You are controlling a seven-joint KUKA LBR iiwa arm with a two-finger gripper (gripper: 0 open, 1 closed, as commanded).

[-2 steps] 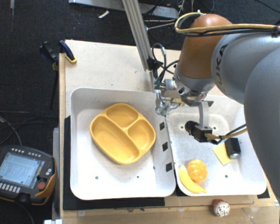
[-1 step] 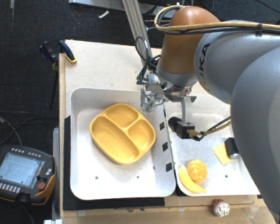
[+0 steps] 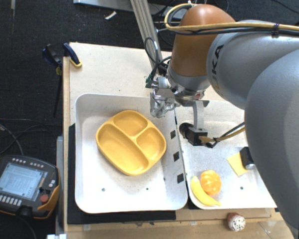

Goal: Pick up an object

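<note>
1. Camera view, from above: two white bins sit side by side on the bench, the left bin point(image 3: 86, 188) wider in the frame than the right bin point(image 3: 255, 194).
2. A yellow divided plate point(image 3: 131, 141) lies flat in the middle of the left bin, its three compartments facing up.
3. The arm point(image 3: 252, 57) reaches in from the right, its orange band point(image 3: 201, 29) at the far centre.
4. The gripper point(image 3: 160, 108) hangs over the far right corner of the left bin, just beyond the plate's far edge. I cannot tell how its jaws stand, and nothing shows between them.
5. In the right bin, an orange fruit point(image 3: 210, 181) rests against a banana point(image 3: 202, 194) at the near left corner.
6. A yellow block point(image 3: 235, 163) lies further right, partly under the arm.
7. A small speckled ball point(image 3: 236, 222) sits on the bench just near of the right bin.
8. A teach pendant point(image 3: 21, 184) lies on the floor at the near left.
9. A blue and yellow clamp point(image 3: 63, 54) grips the bench's far left corner.
</note>
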